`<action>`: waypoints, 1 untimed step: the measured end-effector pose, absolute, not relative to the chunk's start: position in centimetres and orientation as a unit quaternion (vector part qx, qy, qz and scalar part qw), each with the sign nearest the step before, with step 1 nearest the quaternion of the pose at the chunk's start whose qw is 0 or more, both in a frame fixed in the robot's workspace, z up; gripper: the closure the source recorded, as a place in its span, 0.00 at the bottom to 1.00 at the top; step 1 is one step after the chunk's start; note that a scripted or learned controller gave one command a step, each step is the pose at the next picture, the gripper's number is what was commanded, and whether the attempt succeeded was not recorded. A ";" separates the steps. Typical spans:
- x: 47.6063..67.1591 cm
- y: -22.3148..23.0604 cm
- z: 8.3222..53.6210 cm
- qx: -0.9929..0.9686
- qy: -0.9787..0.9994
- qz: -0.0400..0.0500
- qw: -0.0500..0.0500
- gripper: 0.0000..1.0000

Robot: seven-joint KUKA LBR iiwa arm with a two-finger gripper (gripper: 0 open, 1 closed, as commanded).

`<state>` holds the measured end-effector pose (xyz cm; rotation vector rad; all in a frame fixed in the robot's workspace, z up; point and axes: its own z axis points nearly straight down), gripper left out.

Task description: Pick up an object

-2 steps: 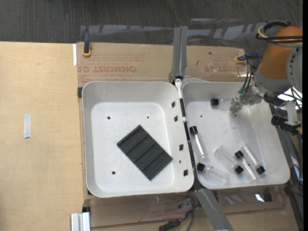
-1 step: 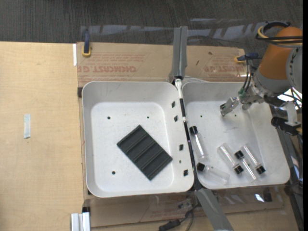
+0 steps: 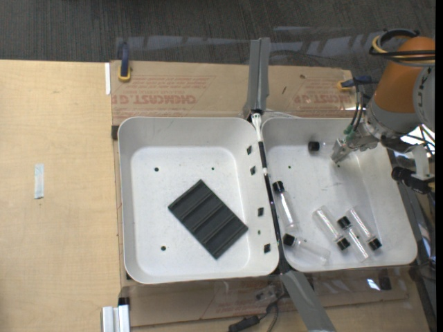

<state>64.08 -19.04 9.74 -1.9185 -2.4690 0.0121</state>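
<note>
Left bin: a black ribbed slab lies flat, long axis running upper-left to lower-right. Right bin: clear black-capped tubes lie scattered near the front, mostly angled the same diagonal way. Gripper hangs over the right bin's rear, nothing visibly held; opening indeterminate.

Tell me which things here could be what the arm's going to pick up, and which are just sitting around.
Could be picked up:
- clear vials with black caps in the right bin
- loose black cap near the gripper
- ribbed black slab in the left bin

Just lying about:
- cardboard sheet behind the bins
- orange clamps on it
- wooden bench
</note>
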 end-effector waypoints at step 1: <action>64.1 -19.0 9.7 -0.614 -0.790 0.004 0.009 0.00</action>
